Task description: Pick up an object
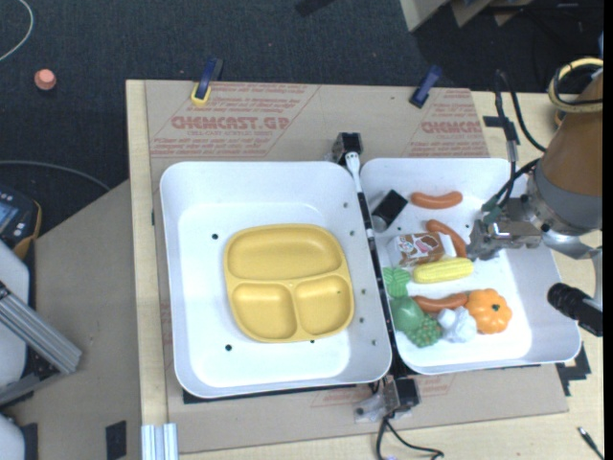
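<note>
Orange toy pumpkin [490,311], green-stemmed, beside broccoli [424,332].

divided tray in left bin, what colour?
Yellow all over. The tray lies in the left bin, seen best in the camera view.

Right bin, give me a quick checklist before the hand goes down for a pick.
1. Hand above the right bin: ok, at its upper right part.
2. Target under the hand: cannot tell; the nearest items are a sausage and the corn cob.
3. Items apart enough for a clean grasp: not ok; corn, orange pumpkin and green vegetables are crowded.
4. Hand free of any object: cannot tell.
5. Yellow divided plate in the left bin, out of the way: ok.
</note>
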Motion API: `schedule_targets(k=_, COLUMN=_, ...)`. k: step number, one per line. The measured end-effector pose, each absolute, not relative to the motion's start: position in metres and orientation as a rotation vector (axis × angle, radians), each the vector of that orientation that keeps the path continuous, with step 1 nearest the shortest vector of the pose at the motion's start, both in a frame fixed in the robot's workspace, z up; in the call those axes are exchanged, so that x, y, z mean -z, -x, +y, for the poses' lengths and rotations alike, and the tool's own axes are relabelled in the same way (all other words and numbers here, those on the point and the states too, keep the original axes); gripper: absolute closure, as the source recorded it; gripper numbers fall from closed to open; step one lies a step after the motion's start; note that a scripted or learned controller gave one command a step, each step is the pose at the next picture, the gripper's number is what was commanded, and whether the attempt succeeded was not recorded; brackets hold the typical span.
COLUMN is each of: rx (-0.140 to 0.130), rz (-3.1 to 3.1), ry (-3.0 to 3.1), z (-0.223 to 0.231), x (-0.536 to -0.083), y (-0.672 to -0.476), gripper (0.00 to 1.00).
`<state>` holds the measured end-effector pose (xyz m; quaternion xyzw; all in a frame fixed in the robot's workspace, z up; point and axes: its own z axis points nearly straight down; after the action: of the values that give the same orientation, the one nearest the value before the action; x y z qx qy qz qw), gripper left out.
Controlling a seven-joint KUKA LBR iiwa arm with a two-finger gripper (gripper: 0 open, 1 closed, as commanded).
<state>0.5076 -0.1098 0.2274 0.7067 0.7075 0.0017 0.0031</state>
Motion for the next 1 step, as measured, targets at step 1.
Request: schedule_targets(k=1, rx=0.000, rz=2.230, ry=-2.218, z=-0.0603, x=-0.2181, y=-0.5073, gripper=1.00)
